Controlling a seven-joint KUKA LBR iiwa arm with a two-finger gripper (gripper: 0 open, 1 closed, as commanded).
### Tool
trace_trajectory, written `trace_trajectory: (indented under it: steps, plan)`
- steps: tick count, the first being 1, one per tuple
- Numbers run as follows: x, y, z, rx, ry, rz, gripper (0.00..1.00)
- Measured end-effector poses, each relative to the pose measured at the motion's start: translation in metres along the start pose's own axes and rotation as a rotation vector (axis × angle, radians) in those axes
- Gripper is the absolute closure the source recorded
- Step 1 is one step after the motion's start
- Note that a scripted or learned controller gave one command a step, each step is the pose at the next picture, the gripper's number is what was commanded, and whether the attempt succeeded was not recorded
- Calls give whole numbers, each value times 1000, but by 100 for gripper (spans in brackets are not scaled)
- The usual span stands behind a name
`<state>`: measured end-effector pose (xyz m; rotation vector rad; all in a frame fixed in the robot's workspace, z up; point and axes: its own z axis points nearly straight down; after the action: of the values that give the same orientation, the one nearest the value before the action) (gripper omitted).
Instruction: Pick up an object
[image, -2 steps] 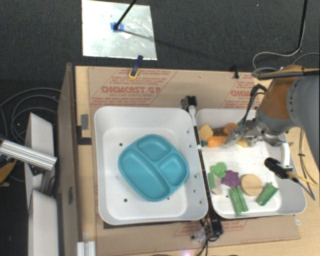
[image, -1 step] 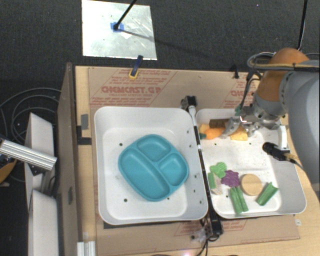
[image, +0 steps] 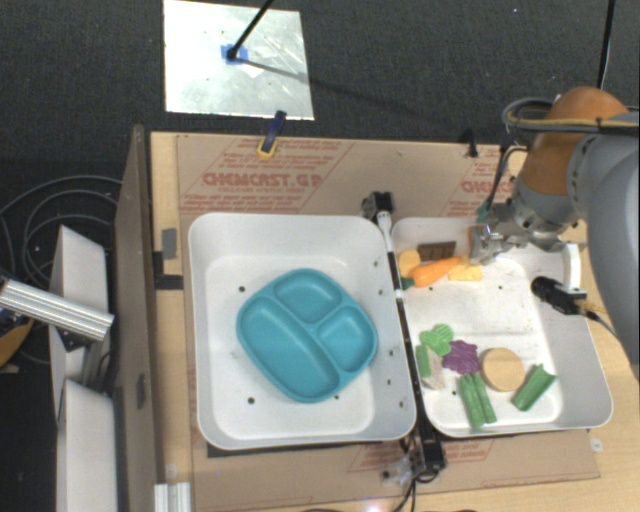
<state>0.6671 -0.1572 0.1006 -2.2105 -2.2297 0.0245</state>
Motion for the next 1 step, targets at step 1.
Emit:
trace_trajectory:
  steps: [1]
  plan:
    - [2,-62,-120,-27,6,8,100]
